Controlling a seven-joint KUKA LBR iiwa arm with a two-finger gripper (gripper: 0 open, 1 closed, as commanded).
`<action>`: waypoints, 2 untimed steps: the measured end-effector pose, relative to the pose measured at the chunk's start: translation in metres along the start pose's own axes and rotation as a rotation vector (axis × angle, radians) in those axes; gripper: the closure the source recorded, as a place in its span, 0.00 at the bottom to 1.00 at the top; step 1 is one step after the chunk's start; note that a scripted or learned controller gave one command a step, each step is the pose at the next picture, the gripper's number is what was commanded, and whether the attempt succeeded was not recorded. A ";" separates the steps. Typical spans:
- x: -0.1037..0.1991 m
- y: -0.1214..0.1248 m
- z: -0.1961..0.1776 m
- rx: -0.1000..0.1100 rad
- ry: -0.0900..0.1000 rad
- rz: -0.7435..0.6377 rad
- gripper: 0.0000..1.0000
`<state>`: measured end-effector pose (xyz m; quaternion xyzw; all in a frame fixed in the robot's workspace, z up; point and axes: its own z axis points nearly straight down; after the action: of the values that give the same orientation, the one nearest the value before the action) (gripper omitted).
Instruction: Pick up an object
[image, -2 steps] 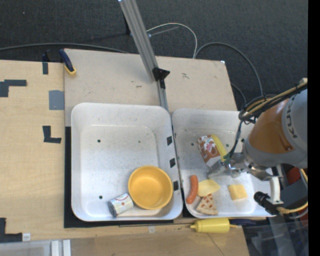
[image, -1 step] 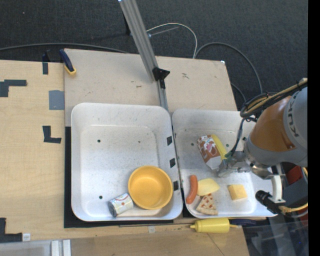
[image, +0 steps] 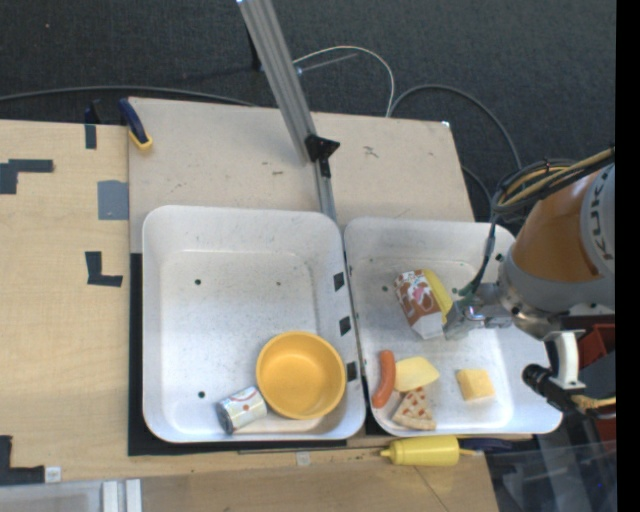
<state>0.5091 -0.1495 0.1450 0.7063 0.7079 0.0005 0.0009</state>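
Gripper (image: 462, 322) low in the right bin (image: 370, 240), finger state cannot tell at this angle; nearest candidate, the red-and-yellow packet (image: 421, 300), lies just to its left in the view, touching or nearly so, long axis running up-down, slightly tilted.

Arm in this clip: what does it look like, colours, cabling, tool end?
The arm is bulky and rounded: a broad orange band over grey segments. A bundle of yellow and black cables arcs over its upper side. A thin dark cable runs down toward the tool, a small grey metallic piece. Part of a dark letter marking shows at the orange edge.
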 end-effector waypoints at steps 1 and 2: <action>0.002 0.000 -0.042 0.000 0.000 0.000 1.00; 0.006 0.011 -0.097 -0.002 -0.001 0.000 1.00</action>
<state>0.5199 -0.1432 0.2420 0.7061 0.7081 0.0010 0.0021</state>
